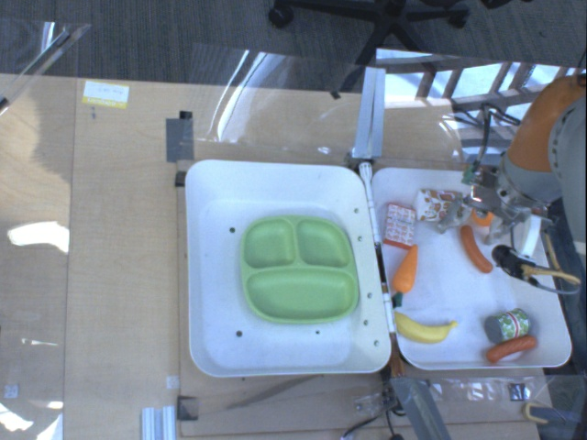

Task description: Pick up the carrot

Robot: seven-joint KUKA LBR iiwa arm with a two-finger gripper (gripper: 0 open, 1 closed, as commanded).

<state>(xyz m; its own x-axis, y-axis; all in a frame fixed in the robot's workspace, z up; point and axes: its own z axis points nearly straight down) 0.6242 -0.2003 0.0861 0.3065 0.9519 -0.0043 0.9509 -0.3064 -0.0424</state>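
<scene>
Carrot [406,269] by right bin's [550,360] left wall, gripper [483,211] apart, grip unclear

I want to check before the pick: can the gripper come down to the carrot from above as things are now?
Probably yes. The carrot lies uncovered near the right bin's left wall, apart from the banana and red packet. The gripper hangs over the same bin.

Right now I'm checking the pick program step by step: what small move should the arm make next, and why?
Probably shift the gripper toward the bin's left wall and nearer the camera. It sits near the back of the right bin, by an orange sausage, while the carrot lies apart from it, close to the divider.
</scene>
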